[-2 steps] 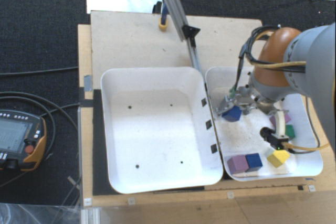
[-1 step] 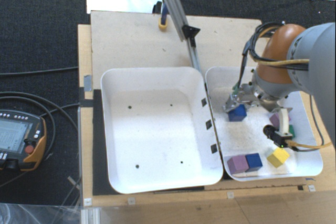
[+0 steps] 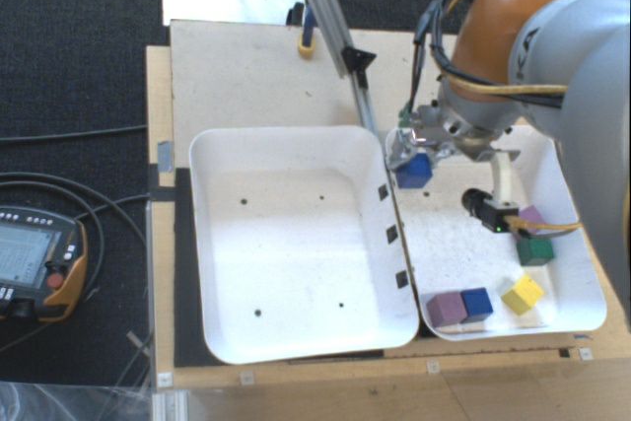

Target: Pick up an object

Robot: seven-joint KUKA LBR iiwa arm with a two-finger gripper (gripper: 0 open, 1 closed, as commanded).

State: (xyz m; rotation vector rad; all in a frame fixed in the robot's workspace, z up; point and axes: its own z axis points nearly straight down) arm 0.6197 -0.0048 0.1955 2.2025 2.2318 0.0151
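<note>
1 fixed camera looks down slantwise on both bins [image 3: 296, 148].

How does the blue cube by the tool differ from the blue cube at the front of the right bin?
The blue cube by the tool sits at the right bin's back left, alone against the tool. The front blue cube lies near the front wall, beside a purple cube, away from the tool. Both are small blue blocks.

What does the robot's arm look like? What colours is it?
The arm is smooth, rounded and light grey, with a shiny orange band above the wrist. Black cables loop beside the band, and the gripper at the end is silvery metal.
</note>
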